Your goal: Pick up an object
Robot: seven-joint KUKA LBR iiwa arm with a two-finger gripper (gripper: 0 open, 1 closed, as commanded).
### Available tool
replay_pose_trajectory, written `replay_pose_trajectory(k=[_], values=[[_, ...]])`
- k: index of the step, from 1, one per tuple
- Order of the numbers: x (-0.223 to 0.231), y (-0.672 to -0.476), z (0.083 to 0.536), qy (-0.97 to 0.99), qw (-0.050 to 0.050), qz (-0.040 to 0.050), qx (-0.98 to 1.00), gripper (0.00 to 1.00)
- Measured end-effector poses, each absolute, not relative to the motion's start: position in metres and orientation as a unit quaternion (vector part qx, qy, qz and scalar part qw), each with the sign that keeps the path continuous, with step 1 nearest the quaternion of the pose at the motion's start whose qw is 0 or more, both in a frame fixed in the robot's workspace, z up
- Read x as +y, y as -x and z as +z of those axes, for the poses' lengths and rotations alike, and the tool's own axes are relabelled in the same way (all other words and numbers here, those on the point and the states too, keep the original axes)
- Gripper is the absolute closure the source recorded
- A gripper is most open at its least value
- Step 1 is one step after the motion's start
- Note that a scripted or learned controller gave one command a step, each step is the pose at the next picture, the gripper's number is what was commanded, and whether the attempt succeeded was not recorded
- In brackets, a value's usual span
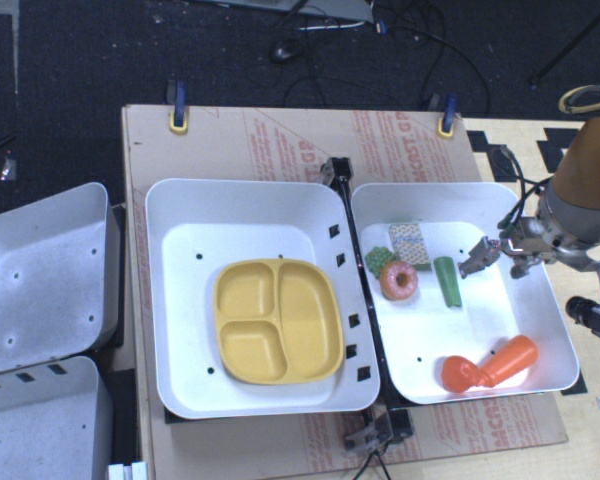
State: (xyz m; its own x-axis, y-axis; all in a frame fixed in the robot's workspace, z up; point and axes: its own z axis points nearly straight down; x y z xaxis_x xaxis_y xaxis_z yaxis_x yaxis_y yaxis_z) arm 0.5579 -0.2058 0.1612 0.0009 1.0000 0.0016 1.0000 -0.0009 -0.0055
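The right bin [540,298] holds several small objects. A green cylinder [447,280] lies near its middle, with a pink ring donut [399,282] to its left. A green leafy piece [379,259] and a patterned rectangular block [408,240] sit at the back left. An orange carrot-shaped toy [488,364] lies at the front. My gripper [498,264] hangs over the bin's right half, just right of the green cylinder. Its two fingers stand apart, open, with nothing between them.
The left bin [180,268] bears a yellow three-compartment plate [278,320]. A black divider [355,268] runs between the bins. The grey arm with its orange band [585,173] enters over the right bin's rim. Spare white bins [40,268] stand at the far left.
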Motion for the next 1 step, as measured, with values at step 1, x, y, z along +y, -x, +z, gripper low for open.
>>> replay_pose_trajectory(k=[1], values=[[-0.2146, -0.5529, 0.1101, 0.708, 0.002, 0.0014, -0.706, 0.00]])
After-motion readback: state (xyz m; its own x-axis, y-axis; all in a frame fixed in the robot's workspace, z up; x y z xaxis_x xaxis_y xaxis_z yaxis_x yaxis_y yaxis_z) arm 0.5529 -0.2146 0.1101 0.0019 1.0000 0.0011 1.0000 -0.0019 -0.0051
